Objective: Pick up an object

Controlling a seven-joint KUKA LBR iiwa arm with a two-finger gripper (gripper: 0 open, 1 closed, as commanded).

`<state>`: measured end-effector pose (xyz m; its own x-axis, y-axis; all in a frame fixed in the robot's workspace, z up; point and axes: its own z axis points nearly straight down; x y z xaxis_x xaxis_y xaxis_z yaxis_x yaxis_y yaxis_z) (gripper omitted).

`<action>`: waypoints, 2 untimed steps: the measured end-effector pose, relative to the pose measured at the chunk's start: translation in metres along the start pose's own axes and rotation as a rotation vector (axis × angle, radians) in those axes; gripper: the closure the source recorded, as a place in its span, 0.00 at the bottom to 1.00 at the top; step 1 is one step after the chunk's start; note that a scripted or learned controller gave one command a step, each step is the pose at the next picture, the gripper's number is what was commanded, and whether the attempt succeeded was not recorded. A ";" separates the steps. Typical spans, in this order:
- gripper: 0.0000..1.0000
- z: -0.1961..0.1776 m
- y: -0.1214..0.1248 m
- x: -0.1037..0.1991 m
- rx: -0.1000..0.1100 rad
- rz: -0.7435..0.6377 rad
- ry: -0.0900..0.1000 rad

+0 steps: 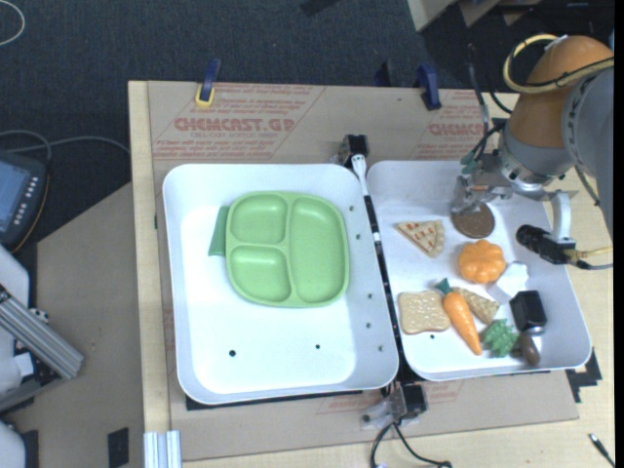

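Green three-compartment plate lies alone in left bin. Brown board covers worktop; yellow clamp and blue clamp at far edge. Dark carpet beyond.

The two white bins look like smooth plastic with a light gloss. The green divided plate seems matt plastic. The surface is brown printed cardboard, dull. The orange fruit looks like shiny plastic.

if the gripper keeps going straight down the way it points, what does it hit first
Most likely the round brown disc in the right bin: the gripper hangs right above it, pointing down. How far apart they are is unclear from this slanted view.
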<state>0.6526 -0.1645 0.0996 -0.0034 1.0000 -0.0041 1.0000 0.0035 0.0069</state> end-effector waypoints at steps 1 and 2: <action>1.00 -0.047 0.002 0.007 0.000 0.002 0.002; 1.00 -0.099 0.008 0.017 -0.002 0.001 0.002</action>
<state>0.6600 -0.1474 0.1989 -0.0021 1.0000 -0.0024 1.0000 0.0021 0.0085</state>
